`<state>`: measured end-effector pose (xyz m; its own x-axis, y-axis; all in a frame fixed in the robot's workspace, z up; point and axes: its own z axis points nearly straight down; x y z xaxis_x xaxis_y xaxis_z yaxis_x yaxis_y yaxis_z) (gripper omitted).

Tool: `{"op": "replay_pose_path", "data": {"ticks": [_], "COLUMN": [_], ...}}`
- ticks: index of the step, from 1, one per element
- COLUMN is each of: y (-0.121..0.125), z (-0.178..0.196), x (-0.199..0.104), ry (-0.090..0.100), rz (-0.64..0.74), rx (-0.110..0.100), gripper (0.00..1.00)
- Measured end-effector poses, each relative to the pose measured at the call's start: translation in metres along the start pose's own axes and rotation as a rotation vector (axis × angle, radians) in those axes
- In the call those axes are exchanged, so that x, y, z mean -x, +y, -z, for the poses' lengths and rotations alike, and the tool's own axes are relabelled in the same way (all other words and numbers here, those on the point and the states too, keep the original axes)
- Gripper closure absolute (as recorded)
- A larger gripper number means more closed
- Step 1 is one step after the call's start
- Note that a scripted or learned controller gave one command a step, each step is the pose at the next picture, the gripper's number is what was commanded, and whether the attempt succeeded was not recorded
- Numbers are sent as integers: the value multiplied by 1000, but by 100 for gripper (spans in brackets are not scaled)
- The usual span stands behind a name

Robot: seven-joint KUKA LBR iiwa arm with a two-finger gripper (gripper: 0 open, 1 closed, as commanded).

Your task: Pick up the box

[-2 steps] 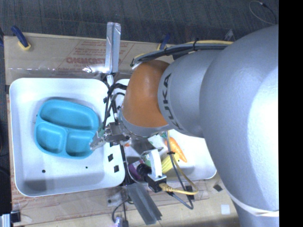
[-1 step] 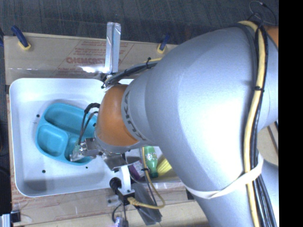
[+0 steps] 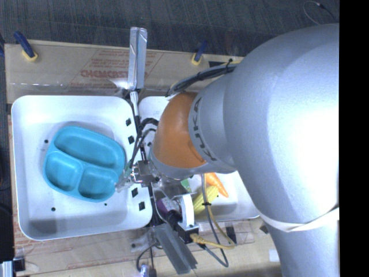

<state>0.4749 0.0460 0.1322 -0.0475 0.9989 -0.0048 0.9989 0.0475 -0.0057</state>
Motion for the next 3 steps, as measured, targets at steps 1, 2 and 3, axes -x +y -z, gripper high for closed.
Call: {"op": "replay_pose_path", "data": {"ticks": [1, 2, 3], "y": [-1, 32, 60], "z": [59, 59, 59], "x": [61, -21, -21], "ry": [5, 5, 4], "rz": [120, 58, 265], "rx": [4, 1, 5], "gripper": [0, 0, 0]}}
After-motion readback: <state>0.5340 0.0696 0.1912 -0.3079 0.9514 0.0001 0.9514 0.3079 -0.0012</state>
